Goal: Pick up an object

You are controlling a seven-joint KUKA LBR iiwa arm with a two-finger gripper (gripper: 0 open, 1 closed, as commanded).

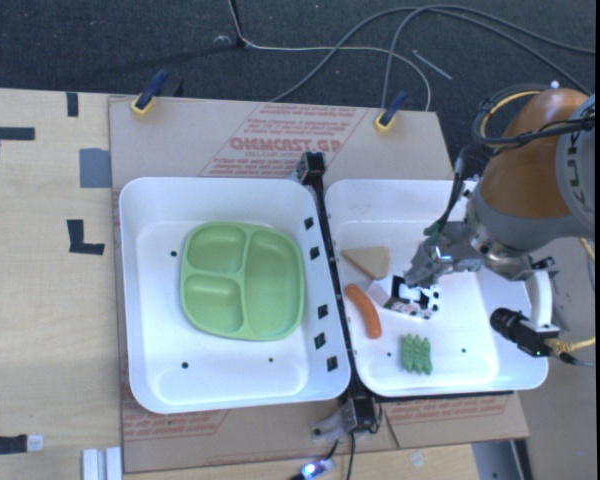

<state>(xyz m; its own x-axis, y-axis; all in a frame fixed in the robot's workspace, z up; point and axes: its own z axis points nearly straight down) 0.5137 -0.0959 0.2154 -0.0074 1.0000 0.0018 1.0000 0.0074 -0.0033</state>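
Camera view: fixed overhead, slanted, both bins in shot.
Bench: brown board w/ red print under the bins, pale wood to the left, dark floor at the far side.
Left bin (140, 268): white, shallow; holds a green divided plate (243, 279), three compartments, lying flat near the bin's middle.
Right bin (480, 368): white, shallow, touching the left bin along a black divider strip (325, 268).
Arm (530, 183): grey w/ orange band, comes in from the right, wrist over the right bin's right half.
Gripper (416, 298): low over the right bin's middle, pointing down-left. Fingers: can't tell wide or narrow; tip area is a jumble of black and white parts.
Tan wedge (370, 261): flat triangular piece, left part of the right bin, just far-left of the gripper, apart from it.
Orange sausage (364, 311): lies slanted on the bin floor, near-left of the gripper, just beside the tip; contact not clear.
Green bumpy piece (415, 353): near part of the right bin, near side of the gripper, apart.
Clamps: two yellow-blue clips (148, 93) (390, 113) on the board's far edge.
Cables: several across the dark floor, far side.
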